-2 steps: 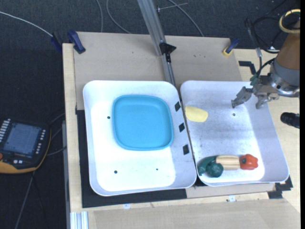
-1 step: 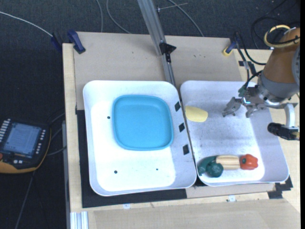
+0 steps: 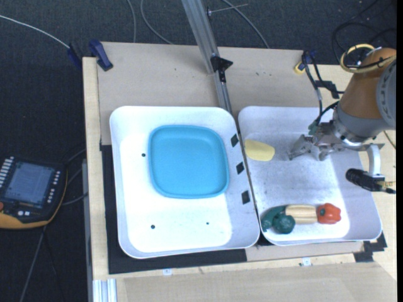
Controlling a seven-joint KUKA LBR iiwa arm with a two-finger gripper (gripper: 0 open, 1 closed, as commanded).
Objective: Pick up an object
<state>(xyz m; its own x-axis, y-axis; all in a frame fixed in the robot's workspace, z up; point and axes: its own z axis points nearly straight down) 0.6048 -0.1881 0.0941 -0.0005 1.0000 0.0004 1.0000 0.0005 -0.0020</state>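
In the right bin [image 3: 283,184] a pale yellow lump [image 3: 259,150] lies by the left wall. Along the front wall sit a dark green piece [image 3: 278,221], a tan cylinder [image 3: 301,214] and a red piece [image 3: 328,213] in a row. My gripper [image 3: 311,151] hangs low over the bin's back half, right of the yellow lump and apart from it. Its fingers are spread open with only bare bin floor between them.
The left bin [image 3: 129,187] holds a square blue plate [image 3: 189,161]. A metal post [image 3: 208,36] slants up from between the bins. Cables and a black part [image 3: 366,179] hang off the wrist over the right bin's right side.
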